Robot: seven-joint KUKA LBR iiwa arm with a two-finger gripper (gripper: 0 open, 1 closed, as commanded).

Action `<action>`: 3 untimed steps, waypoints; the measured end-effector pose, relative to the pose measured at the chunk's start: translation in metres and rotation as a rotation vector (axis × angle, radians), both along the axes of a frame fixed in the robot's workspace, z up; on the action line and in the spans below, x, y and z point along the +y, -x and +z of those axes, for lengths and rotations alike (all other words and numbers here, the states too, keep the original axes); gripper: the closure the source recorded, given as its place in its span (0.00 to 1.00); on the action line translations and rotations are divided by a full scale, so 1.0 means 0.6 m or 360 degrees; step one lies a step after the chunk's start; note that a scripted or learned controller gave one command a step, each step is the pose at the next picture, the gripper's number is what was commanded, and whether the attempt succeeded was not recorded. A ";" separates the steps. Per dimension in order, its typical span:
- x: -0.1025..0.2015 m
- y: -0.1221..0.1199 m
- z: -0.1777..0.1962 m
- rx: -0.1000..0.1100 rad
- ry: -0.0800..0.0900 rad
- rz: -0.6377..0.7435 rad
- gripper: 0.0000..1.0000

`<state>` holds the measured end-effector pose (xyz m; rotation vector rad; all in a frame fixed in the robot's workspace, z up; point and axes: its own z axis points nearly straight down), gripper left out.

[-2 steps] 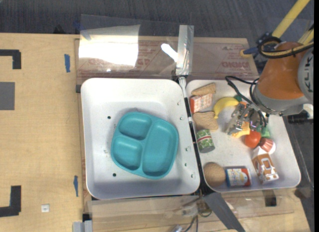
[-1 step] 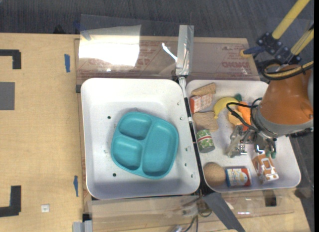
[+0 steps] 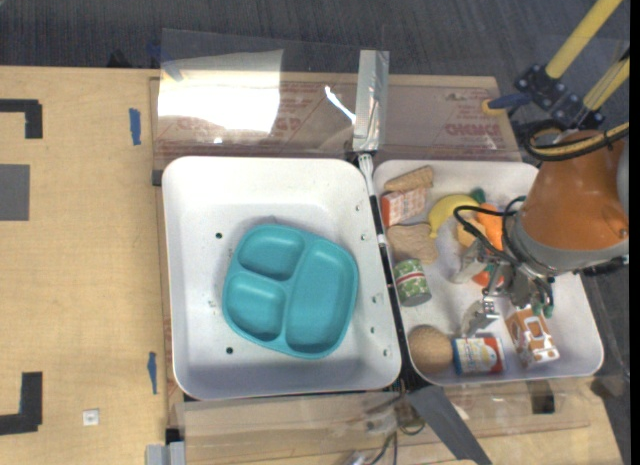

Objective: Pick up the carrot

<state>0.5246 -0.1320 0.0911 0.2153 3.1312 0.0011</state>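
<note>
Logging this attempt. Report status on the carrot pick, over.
End effector low in right bin, fingers unclear. Carrot orange beside banana, partly under the arm, not seen gripped. Can and small carton crowd close by.

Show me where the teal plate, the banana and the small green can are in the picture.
teal plate (image 3: 290, 291): camera view, on the ridge where its compartments meet.
banana (image 3: 450, 211): camera view, on the middle of its yellow curve.
small green can (image 3: 411, 283): camera view, on its side label.
</note>
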 end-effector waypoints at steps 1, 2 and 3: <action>-0.047 -0.123 -0.004 -0.0012 0.0000 -0.0243 0.00; -0.047 -0.129 0.020 -0.0034 0.0002 -0.0241 1.00; 0.031 -0.175 0.244 -0.0029 0.0003 -0.0062 1.00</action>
